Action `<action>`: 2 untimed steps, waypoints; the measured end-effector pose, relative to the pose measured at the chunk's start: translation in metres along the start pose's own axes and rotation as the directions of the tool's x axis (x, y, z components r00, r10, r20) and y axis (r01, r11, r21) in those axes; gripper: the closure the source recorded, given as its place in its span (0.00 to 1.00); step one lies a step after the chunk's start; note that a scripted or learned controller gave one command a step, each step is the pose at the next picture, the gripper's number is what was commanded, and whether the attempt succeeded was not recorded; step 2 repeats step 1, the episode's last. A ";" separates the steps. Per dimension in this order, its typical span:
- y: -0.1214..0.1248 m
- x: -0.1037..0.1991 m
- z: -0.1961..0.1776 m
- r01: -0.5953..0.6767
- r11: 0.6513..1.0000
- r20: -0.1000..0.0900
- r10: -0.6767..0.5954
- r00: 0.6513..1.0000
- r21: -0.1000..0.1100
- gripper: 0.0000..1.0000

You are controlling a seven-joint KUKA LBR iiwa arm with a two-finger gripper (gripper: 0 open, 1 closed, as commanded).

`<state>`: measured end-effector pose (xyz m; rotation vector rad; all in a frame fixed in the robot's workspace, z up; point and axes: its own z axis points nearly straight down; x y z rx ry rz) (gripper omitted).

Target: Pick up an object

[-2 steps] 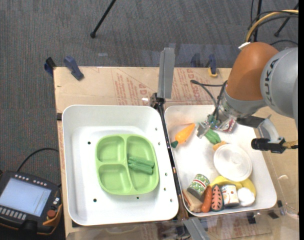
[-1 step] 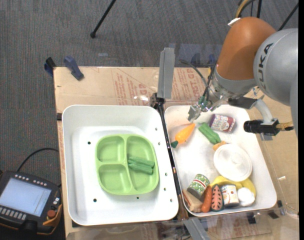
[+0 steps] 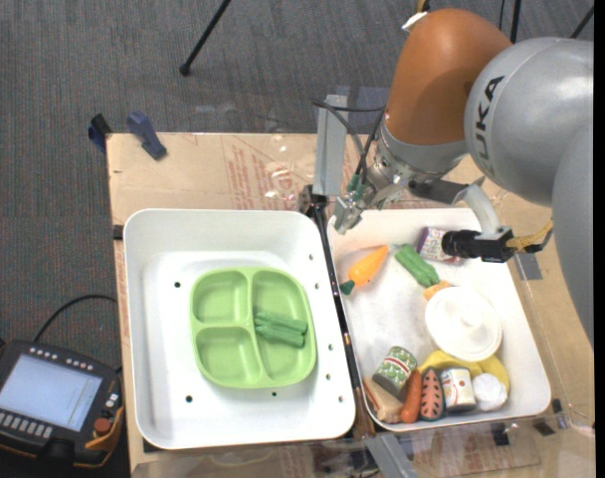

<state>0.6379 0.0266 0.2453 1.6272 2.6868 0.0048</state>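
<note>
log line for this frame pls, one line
arm: over right bin far edge | gripper: above bin divider, holds nothing visible | carrot: in right bin | green plate: left bin

One fixed camera looks down at a slant from above the bench [image 3: 203, 172]; both white bins [image 3: 143, 267] sit mid-frame, fairly near; the arm [image 3: 526, 118] enters from the right.

Two bins sat side by side on the tabletop [image 3: 183, 172]. The left bin [image 3: 143, 267] held a divided plate [image 3: 223, 352] with a bean pod [image 3: 281, 328] in it. The right bin [image 3: 526, 352] held a carrot [image 3: 368, 266], lid [image 3: 464, 323] and can [image 3: 394, 370].
</note>
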 end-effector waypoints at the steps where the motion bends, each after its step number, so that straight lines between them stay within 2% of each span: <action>1: -0.066 -0.040 0.061 0.129 0.992 -0.002 -0.129 0.992 0.008 1.00; 2: -0.066 -0.040 0.061 0.129 0.992 -0.002 -0.129 0.992 0.008 1.00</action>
